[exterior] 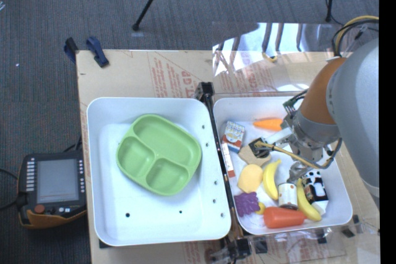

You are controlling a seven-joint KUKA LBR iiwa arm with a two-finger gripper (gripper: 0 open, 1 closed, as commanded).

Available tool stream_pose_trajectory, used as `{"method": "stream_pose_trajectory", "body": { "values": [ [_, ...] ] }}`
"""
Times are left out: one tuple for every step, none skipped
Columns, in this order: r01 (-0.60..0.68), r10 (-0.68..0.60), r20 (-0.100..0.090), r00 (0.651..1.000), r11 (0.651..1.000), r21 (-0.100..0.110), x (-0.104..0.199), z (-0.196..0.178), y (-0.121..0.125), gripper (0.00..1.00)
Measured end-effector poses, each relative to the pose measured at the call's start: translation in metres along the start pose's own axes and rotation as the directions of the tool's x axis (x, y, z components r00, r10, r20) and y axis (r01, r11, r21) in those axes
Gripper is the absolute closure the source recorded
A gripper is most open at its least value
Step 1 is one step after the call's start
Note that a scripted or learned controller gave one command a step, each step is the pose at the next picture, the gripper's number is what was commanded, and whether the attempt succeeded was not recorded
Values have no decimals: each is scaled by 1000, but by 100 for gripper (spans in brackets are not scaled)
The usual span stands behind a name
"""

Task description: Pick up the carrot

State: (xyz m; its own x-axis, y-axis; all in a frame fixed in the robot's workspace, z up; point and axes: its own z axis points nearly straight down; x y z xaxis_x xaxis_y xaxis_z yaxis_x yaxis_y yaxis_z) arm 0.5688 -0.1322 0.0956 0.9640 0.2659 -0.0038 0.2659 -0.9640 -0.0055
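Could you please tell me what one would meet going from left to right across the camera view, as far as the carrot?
Handheld pendant → green divided plate → small carton → carrot.

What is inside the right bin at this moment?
The carrot, a small box, a yellow lemon, two bananas, purple grapes and a can. The arm covers part of the right bin.
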Motion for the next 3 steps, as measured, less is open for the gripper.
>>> {"method": "stream_pose_trajectory", "body": {
  "values": [
    [27, -27, 0, 1000, 1000, 0, 55, 10, -8, 0],
    [27, -27, 2, 1000, 1000, 1, 0, 10, -29, 0],
    [-23, 23, 0, 1000, 1000, -2, 50, 9, 22, 0]
  ]
}}
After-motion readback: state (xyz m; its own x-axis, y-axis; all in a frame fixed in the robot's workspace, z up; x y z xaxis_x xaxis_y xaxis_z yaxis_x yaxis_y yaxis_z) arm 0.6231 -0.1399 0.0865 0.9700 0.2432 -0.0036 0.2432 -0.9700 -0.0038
